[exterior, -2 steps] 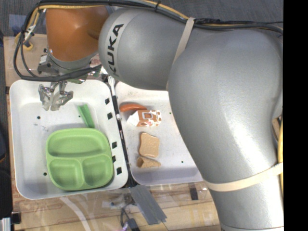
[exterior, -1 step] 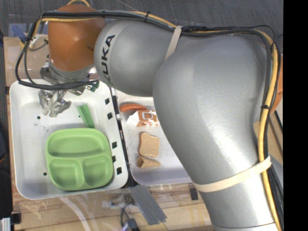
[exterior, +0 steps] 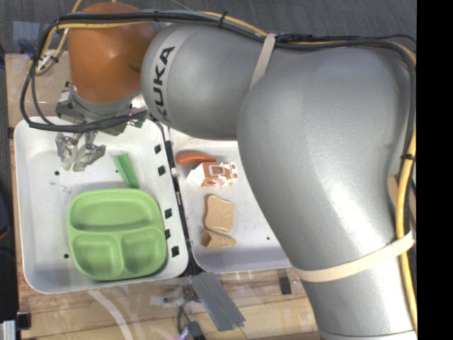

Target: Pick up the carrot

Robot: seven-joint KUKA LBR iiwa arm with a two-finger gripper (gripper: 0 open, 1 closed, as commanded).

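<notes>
The carrot (exterior: 192,159) is a small orange piece lying at the back left of the right bin (exterior: 255,257), close to the divider between the bins. My gripper (exterior: 79,154) hangs over the back left part of the left bin (exterior: 32,190), well to the left of the carrot and across the divider from it. Its metal fingers (exterior: 66,150) point down, stand slightly apart and have nothing between them. The big grey arm covers much of the right bin.
A green divided plate (exterior: 117,236) fills the front of the left bin, with a green stick (exterior: 127,169) just behind it. In the right bin an orange-and-white toy (exterior: 219,174) lies next to the carrot, and two bread pieces (exterior: 219,214) lie nearer the front.
</notes>
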